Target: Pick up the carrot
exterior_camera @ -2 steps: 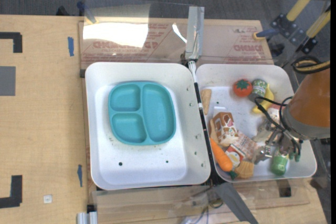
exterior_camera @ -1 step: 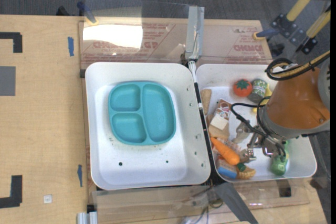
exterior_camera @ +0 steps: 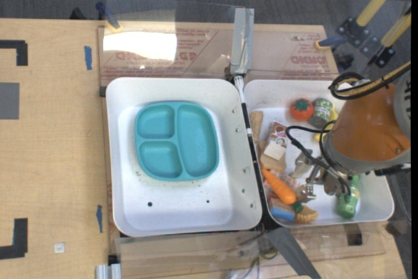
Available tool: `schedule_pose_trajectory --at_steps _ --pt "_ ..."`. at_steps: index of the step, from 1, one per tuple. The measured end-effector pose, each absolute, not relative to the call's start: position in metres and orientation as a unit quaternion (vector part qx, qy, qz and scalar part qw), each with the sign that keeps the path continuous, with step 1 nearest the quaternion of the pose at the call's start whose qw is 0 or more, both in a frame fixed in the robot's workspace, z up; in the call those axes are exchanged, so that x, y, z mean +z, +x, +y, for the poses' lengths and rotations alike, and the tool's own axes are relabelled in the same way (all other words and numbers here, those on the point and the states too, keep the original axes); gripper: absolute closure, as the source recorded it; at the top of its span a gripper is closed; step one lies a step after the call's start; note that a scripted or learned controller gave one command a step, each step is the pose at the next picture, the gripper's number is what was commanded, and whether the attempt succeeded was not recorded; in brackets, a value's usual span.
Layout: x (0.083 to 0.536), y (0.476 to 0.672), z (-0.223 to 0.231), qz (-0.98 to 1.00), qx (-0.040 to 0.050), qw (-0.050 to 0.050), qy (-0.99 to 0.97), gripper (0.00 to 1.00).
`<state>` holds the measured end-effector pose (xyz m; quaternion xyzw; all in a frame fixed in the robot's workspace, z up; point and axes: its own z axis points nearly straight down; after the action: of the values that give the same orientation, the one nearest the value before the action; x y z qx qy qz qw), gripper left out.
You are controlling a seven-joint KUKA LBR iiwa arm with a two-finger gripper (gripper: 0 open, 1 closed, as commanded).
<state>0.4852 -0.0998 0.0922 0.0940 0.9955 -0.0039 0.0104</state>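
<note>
The tapered orange plastic carrot [exterior_camera: 279, 187] lay crowded among toys, just left of the tool [exterior_camera: 318, 183]. I could not tell the tool's state. A descent risked pinching neighbours instead.

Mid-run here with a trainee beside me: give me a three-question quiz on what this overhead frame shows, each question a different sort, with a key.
1. True or false: the carrot lies in the left bin.
2. Multiple choice: what sits in the left bin? A) a teal divided plate B) a tomato C) a carton
3. Fill in: the gripper hangs over the ____ bin, to the carrot's right in the picture.

Key
1. False. The carrot lies in the right bin, near its left wall, towards the front.
2. A. The red tomato is in the right bin, by its back wall.
3. Right. Nothing shows the carrot held: it lies on the bin floor, apart from the gripper.
</note>
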Motion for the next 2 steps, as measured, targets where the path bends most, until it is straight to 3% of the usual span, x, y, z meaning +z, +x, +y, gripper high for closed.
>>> schedule_pose_trajectory --at_steps 2 --pt "0.0915 0.4846 -0.0922 0.955 0.0027 0.007 0.296 1.0"
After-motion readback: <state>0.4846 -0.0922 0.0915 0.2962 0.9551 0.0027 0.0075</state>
